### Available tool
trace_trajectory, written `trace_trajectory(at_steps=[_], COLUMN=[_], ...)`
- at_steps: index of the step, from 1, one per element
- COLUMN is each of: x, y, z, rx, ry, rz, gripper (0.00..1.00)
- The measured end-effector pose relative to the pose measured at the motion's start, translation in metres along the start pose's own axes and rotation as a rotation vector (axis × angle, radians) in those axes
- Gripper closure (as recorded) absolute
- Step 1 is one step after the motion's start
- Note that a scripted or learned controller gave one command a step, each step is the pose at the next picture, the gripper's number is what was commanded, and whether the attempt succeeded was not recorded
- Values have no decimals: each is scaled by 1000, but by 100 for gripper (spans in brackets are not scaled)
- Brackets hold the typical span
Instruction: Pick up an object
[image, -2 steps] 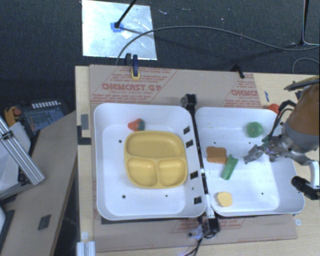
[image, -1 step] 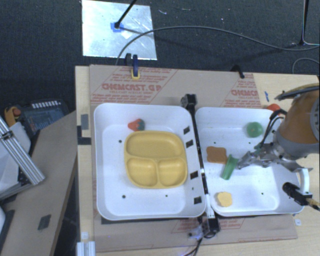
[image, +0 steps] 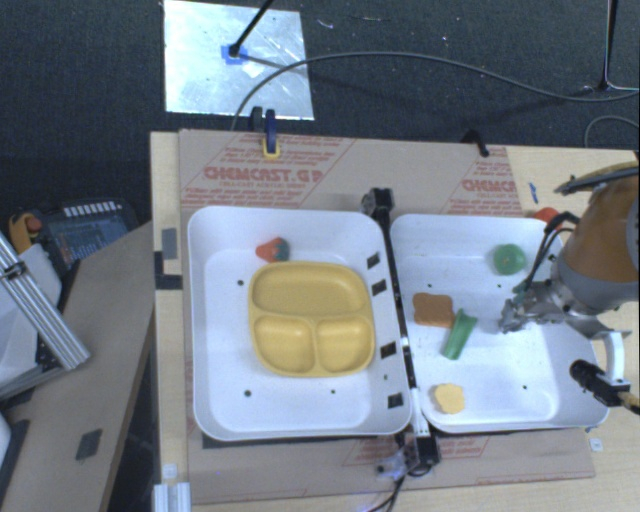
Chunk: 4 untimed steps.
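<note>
**Gripper low in the right bin, nothing seen between its fingers**

Gripper sits down inside the right bin, and you cannot tell from this slanted view whether it is wide or narrow; no object shows between its tips.

Take the green cylinder as your landmark, since it lies just to the camera's left of the gripper and looks the likeliest target. Work outward from the near edge of the bench:

- Nearer than the cylinder, toward the bin's front corner, lies a small yellow piece, well apart from the gripper.
- The cylinder itself lies tilted on the bin floor. You should judge it light, stiff and probably smooth plastic, so it may roll or slip. Close across its narrow width near the middle, not along its length.
- Touching or just beside the cylinder's far end is a flat brown slice, toast-like; thin and low, it would be hard to pinch.
- Farther back sits a green ball, round and prone to squirt out.

Left of all these, the other bin holds a yellow divided tray and a small red-and-green item.
</note>
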<state>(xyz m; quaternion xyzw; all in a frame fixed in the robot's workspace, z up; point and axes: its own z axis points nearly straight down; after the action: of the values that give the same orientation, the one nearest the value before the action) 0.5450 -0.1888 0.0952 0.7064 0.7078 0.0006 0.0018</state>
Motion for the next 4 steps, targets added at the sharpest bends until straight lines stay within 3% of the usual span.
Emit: trace_trajectory(at_steps=[2,4], x=[-12,103], y=[4,-6], z=[-112,-124], rx=[-4,1], ry=[-1,4], rz=[-2,-9], gripper=[100,100])
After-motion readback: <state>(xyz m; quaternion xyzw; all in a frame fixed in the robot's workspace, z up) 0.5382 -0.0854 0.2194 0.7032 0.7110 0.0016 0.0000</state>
